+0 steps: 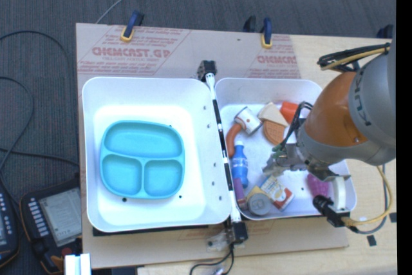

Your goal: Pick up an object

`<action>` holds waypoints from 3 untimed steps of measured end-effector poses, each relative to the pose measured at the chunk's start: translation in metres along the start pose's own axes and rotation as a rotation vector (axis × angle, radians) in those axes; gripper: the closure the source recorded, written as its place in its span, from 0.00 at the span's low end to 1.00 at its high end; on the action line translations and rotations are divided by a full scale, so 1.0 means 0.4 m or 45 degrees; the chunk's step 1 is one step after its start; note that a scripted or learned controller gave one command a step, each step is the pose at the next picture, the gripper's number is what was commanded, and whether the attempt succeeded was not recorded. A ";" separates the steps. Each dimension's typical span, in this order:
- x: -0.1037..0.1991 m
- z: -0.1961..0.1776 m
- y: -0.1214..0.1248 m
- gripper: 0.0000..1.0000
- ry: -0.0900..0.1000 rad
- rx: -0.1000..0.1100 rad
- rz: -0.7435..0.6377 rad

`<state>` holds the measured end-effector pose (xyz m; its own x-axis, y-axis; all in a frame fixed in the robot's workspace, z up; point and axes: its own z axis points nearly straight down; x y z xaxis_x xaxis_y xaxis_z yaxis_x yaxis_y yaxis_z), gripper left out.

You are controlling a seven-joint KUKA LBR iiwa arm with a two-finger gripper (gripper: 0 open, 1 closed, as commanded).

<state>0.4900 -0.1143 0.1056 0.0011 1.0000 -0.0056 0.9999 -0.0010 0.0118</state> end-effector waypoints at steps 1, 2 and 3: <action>0.000 0.000 0.000 0.00 0.000 0.001 0.000; 0.001 -0.020 0.002 1.00 0.002 0.003 -0.002; 0.002 -0.020 0.002 0.00 0.002 0.003 -0.001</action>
